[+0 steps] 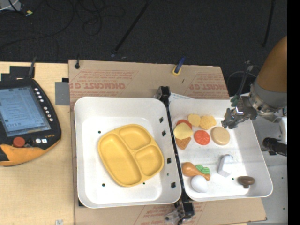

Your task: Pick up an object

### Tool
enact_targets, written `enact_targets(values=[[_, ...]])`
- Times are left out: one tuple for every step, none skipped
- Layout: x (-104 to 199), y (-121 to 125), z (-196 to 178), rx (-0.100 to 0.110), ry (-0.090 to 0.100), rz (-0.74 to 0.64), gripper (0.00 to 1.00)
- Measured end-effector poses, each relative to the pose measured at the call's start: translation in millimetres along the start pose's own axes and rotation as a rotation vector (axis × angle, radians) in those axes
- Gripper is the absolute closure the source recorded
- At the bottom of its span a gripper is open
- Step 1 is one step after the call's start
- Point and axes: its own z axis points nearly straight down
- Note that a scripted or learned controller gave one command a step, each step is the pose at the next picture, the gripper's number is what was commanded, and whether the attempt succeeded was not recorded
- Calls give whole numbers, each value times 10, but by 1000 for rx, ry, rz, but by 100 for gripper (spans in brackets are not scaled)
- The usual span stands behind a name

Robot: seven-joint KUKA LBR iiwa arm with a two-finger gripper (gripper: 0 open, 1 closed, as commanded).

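The grey arm with the orange band reaches in from the right, and its two-finger gripper (230, 119) hangs above the far right part of the right white bin (262, 172). I cannot tell if it is open or closed, because its tip is dark and small against the bin; nothing can be seen inside it.

The things to pick all lie in this right bin. Closest to the gripper is the round beige toy bun (220, 136), just beside the tip, toward the near side. Next to it sits the red toy tomato slice (202, 137), and further along the far edge the yellow toy biscuit pieces (202, 121). The toy ice-cream cone (182, 136) lies near the bin's left wall. In the near part are the small pale grey block (225, 165), the brown toy mushroom (245, 181), the toy chicken leg (190, 169) and the white toy egg (199, 184).

The left white bin (89, 125) carries the yellow plastic divided tray (130, 153).

I judge the bun to be the easiest target. The gripper should be centred over it and come down straight, because the tomato slice is very close on the left.
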Motion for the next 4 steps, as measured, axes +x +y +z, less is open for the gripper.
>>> enact_targets(values=[[489,111,-43,1,1,-3,100],[1039,85,-111,2,2,-4,100],[1586,143,-96,2,2,-4,100],[1642,113,113,4,-1,1,100]])
